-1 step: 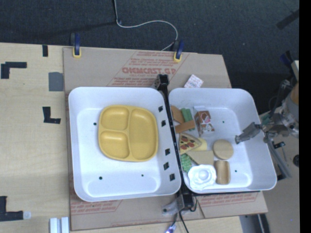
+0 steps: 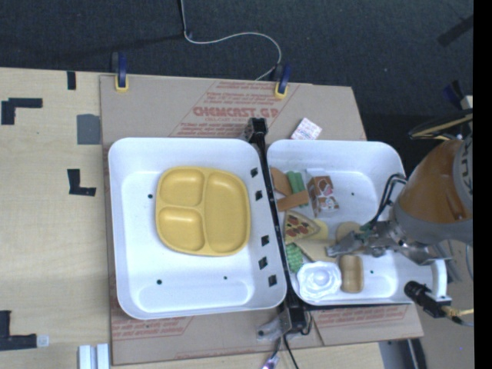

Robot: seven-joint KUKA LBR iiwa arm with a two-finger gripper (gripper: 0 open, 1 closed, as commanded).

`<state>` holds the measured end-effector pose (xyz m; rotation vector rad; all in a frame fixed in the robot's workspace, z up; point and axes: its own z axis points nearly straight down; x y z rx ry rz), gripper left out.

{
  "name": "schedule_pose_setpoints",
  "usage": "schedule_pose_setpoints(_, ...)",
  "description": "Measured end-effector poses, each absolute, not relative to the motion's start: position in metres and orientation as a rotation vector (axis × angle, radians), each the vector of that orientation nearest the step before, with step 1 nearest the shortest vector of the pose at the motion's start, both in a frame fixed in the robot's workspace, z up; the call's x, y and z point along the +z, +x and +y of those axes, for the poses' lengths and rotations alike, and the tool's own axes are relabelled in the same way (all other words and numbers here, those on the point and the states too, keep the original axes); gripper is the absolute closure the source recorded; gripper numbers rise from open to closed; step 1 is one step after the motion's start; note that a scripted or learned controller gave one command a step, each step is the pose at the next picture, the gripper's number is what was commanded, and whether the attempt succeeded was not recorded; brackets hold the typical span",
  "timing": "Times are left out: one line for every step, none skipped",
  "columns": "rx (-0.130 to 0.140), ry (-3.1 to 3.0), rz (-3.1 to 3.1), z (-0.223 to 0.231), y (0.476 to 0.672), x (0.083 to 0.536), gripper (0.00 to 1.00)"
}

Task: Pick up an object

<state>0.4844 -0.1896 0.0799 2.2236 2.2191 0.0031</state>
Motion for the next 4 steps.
schedule_pose_setpoints(0.003,2.214,2.216,-0.131,0.486,0.087,0.00)
schedule_pose_setpoints(0.005,2.213,2.224,-0.092,0.542,0.087,0.00)
schedule_pose_setpoints(0.002,2.217,2.223,-0.097,0.602,0.085,0.00)
schedule_pose_setpoints(-0.005,2.224,2.227,-0.095,0.635,0.083,0.00)
